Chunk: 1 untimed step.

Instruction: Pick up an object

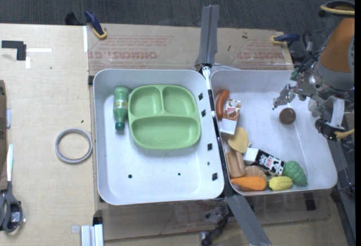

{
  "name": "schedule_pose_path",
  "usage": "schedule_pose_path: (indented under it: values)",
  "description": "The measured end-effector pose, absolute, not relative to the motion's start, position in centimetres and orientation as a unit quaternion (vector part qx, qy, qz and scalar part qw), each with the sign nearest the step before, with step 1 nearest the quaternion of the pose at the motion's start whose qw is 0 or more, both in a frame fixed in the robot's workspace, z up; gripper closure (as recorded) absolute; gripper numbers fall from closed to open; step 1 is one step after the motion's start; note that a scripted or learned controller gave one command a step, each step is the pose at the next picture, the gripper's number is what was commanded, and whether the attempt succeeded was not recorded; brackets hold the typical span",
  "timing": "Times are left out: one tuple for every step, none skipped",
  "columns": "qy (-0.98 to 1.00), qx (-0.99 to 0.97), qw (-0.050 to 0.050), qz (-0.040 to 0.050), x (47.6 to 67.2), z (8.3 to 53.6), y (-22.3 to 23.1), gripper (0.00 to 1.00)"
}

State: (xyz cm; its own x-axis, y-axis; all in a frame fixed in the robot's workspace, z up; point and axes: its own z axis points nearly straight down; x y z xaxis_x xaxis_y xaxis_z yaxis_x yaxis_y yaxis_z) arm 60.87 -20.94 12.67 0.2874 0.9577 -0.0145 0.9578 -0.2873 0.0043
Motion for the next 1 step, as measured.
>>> schedule_pose_path:
  values:
    - [0.612,0.791,0.0,-0.0013,56.59,15.7,-16.65,0.0]
